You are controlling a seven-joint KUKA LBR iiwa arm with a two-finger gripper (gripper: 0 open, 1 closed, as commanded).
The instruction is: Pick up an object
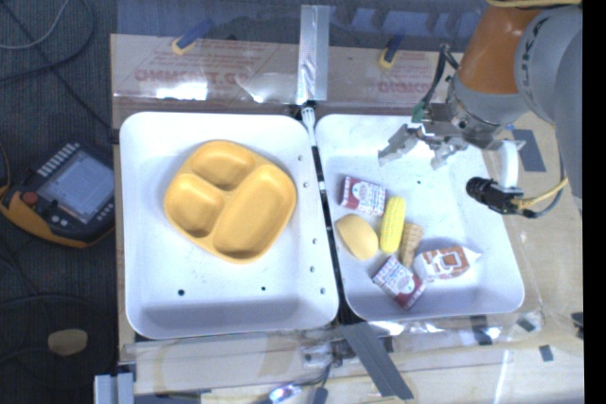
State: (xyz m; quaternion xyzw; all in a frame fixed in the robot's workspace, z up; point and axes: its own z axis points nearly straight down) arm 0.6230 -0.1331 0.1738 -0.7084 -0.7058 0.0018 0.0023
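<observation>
The grey arm (530, 52) with its orange band reaches in from the right and hangs over the upper part of the right bin (492, 293). The left bin (151, 298) holds a yellow three-compartment plate (229, 200), lying a little left of its middle. The gripper (419, 147) hovers above bare bin floor with its fingers spread wide and nothing between them. Below it, well apart, the small objects cluster in the right bin's lower half: a red-and-white packet (364, 195), a corn cob (393, 223) standing nearly upright in the view, a yellow lemon-like piece (357, 237) just left of it, another red-and-white packet (445, 262), and a small dark-red packet (398, 281).
</observation>
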